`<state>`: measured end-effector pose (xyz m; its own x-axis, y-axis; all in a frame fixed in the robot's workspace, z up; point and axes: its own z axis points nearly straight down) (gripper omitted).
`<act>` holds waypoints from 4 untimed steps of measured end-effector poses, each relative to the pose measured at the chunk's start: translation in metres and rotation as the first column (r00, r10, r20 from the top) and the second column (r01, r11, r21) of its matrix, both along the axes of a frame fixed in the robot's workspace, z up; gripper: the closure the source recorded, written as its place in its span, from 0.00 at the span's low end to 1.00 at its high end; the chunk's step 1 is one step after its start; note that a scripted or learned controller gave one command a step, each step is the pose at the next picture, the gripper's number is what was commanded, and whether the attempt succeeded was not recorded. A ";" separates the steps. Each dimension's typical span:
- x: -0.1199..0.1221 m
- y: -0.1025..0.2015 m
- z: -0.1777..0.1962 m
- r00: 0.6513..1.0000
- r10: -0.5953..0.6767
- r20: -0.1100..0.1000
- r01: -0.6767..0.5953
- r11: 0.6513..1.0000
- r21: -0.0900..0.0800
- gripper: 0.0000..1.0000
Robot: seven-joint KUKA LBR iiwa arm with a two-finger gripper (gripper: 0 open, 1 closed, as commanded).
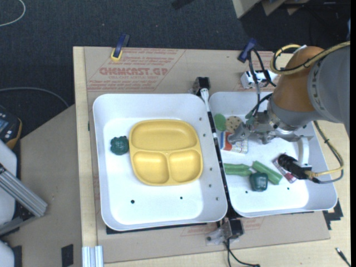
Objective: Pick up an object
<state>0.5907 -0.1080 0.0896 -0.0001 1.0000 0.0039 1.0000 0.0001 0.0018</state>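
Right now the end effector (240, 133) is hovering low over the right bin (320, 196), beside a small red-and-white object (238, 145); whether it is gripping cannot be told. Next, seemingly, it is needing a clean closure, then a lift.

One fixed overhead view, slanting down on both bins (105, 149) from fairly near.

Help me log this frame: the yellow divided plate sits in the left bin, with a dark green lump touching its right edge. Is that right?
Not quite. The camera view shows the yellow divided plate in the left bin, but the dark green lump lies beside the plate's left edge, not its right. Whether the two touch is hard to tell.
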 end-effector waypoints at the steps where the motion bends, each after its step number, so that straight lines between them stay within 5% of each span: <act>1: 0.003 0.000 0.013 1.000 0.000 0.015 0.000 1.000 -0.004 1.00; 3: 0.003 0.005 0.118 1.000 0.001 0.005 -0.001 1.000 -0.005 1.00; 4: 0.004 0.005 0.137 1.000 0.001 0.004 -0.001 1.000 -0.005 1.00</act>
